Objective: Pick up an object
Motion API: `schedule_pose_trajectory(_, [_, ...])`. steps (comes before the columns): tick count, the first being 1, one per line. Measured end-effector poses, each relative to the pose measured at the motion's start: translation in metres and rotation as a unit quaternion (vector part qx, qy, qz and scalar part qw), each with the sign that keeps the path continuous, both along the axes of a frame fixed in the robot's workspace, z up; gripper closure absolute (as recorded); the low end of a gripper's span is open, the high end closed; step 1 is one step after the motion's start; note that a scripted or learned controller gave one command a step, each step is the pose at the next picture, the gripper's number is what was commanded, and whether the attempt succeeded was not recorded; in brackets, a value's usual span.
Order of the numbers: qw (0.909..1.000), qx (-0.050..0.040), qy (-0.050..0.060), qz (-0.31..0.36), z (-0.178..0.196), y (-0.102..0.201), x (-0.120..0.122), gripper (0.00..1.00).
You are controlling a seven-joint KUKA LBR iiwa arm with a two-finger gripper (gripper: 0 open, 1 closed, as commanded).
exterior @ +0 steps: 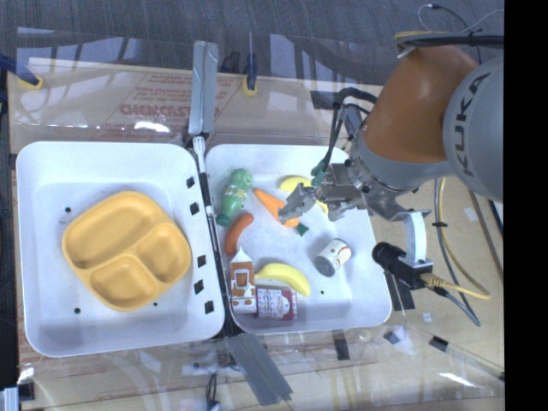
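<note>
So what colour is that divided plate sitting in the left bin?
Yellow. The divided plate shows plainly in the camera view, lying in the left white bin.

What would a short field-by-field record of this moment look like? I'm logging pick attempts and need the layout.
left bin: holds a yellow divided plate
right bin: green bottle, carrot, sausage, banana, small can, carton, red packet
arm: reaches in from the right, over the right bin
pincer: low over the right bin's upper middle, beside the carrot
held object: none seen between the fingers
</note>
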State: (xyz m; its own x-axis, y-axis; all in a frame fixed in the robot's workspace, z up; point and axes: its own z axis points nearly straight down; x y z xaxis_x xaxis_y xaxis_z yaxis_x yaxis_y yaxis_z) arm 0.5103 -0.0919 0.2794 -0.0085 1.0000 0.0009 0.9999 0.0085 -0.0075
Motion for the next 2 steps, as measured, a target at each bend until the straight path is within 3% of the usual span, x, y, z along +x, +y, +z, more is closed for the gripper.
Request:
schedule_pose_trajectory(1, [0.9994, -0.0004, 0.0, 0.035, -0.07, -0.029, 0.076, 0.0])
schedule_pose_trajectory(2, [0.9945, 0.0004, -0.002, 0.105, -0.189, -0.057, 0.102, 0.0])
